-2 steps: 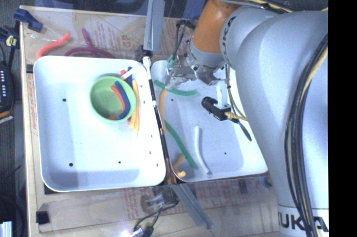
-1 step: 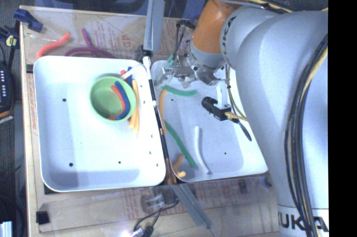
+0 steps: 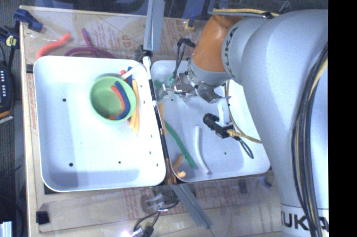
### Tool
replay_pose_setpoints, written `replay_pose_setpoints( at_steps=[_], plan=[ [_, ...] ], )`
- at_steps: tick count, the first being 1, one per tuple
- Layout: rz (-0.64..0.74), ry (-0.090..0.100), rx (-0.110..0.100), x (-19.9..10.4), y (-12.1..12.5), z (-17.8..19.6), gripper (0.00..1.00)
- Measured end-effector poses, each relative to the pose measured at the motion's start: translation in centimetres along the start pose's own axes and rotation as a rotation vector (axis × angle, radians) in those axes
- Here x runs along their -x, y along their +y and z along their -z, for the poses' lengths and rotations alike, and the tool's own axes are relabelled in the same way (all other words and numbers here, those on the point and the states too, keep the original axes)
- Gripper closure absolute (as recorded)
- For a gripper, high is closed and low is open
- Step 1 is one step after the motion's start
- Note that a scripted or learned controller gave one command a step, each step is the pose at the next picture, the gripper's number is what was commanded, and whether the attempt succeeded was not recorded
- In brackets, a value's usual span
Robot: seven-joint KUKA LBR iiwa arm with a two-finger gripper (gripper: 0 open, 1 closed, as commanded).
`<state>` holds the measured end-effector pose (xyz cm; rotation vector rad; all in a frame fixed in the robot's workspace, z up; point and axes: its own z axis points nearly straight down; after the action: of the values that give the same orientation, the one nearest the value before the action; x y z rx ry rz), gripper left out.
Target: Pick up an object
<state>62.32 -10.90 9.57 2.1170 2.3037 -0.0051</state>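
Now gripper [image 3: 170,87] low in right white bin [image 3: 245,166]; fingers state unclear. Long green plastic stick [image 3: 179,144] light, stiff, slippery; grasp mid-length.

One fixed camera looks down at a slant on both bins [image 3: 56,174], arm [image 3: 290,91] entering from right.

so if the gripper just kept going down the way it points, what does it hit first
Probably the floor of the right bin near its upper-left corner, beside the divider. The gripper hangs over that spot; a small green piece lies close by, but depth is unclear.
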Motion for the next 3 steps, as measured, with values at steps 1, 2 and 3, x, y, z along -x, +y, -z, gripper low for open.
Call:
replay_pose_setpoints(
  at_steps=[1,2,3],
  plan=[
    [0.006,0.007,-0.003,-0.4,0.1,0.9,1.0],
    [0.002,0.001,-0.003,0.0,0.0,1.0,0.0],
    [0.005,0.004,-0.003,-0.2,0.1,2.0,1.0]
  ],
)
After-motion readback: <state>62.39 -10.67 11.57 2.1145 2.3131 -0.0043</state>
